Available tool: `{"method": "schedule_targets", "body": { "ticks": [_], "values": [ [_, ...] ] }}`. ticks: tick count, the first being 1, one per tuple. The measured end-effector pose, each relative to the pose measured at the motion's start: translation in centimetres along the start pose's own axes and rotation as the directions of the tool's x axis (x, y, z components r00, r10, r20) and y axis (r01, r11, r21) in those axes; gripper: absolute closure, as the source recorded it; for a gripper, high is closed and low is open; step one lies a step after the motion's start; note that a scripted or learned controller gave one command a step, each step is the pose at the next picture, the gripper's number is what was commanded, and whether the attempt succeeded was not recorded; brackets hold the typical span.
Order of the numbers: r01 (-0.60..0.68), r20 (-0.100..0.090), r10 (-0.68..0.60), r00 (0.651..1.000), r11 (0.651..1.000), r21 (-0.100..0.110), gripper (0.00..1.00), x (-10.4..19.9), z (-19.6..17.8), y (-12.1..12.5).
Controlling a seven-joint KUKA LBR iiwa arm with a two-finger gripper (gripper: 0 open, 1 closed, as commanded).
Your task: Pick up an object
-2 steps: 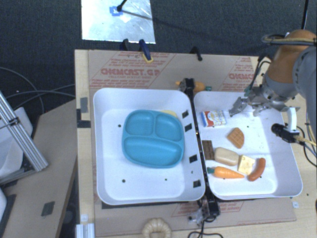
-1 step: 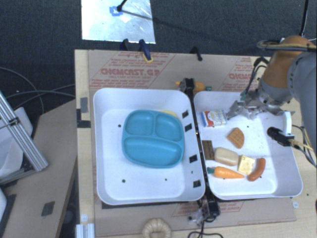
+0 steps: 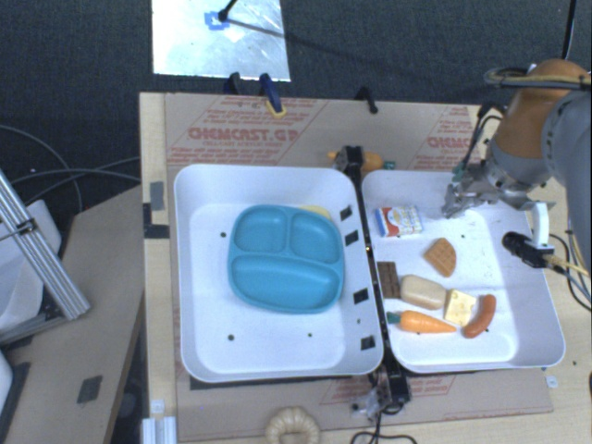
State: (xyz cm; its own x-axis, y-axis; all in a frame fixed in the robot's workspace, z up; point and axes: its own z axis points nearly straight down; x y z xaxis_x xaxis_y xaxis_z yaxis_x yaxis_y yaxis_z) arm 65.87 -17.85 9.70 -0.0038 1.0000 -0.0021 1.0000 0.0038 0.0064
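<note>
Hovering over the back of the right bin (image 3: 532,336), the gripper (image 3: 460,197) sits low near the rear wall; whether its fingers are spread or closed cannot be told from this slant. Nearest object: a small red-and-white packet (image 3: 399,220), just to the camera's left of the gripper and slightly nearer the front, long axis roughly across the bin. Toward the front lie a brown biscuit (image 3: 442,256), a dark chocolate bar (image 3: 388,280), a beige bread piece (image 3: 424,291), a yellow cheese block (image 3: 460,306), a sausage (image 3: 480,315) and a carrot (image 3: 426,322), packed close. Left bin (image 3: 203,248) holds a blue divided plate (image 3: 287,257). Packet looks the likeliest pick; nothing stands between it and the gripper.
</note>
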Motion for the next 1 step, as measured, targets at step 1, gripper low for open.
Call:
{"method": "schedule_targets", "body": {
  "ticks": [1],
  "values": [
    [0.0,-0.001,0.0,1.0,1.0,0.001,1.0,-0.02,-4.39,0.07]
  ]
}}
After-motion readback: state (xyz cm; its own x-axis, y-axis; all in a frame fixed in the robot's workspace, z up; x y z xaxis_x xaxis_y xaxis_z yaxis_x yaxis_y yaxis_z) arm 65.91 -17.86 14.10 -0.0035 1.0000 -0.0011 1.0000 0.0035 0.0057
